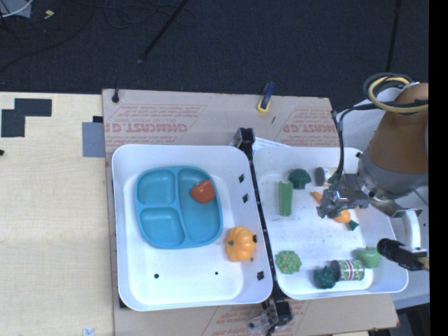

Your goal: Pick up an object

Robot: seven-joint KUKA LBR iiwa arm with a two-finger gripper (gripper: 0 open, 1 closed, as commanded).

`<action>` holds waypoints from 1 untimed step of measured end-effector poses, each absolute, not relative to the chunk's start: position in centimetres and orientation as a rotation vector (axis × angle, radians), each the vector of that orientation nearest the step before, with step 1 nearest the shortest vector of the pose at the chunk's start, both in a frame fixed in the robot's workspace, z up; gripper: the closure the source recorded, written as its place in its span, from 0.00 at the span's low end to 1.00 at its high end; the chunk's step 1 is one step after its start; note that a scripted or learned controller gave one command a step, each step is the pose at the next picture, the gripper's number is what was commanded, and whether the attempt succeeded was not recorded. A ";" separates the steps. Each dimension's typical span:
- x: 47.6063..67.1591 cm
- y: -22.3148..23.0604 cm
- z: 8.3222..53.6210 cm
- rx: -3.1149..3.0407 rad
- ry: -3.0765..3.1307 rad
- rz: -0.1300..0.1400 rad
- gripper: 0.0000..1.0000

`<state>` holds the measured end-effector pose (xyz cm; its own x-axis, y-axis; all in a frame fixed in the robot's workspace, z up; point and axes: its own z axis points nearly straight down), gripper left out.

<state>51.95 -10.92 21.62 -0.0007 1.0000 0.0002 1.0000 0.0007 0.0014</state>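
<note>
Gripper (334, 205) low over right bin (308, 285)

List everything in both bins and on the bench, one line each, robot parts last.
left bin: 1, white, left half of the bench
right bin: 1, white, beside the left bin
divided plate: 1, blue, three compartments, in the left bin
tomato-like toy: 1, red, in the plate's upper right compartment
pumpkin toy: 1, orange, left bin, by the plate's lower right corner
long green piece: 1, green, right bin, upper left
dark green toy: 1, right bin, top
round bumpy toy: 1, light green, right bin, lower left
small bottle: 1, lying on its side, right bin, bottom
orange piece: 1, right bin, under the gripper
clamp: 1, blue and yellow, top edge of the cardboard
gripper: 1, dark, low over the right bin
arm: 1, grey with orange band, from the right
</note>
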 end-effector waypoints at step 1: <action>52.0 -11.0 22.8 2.221 2.223 0.000 1.00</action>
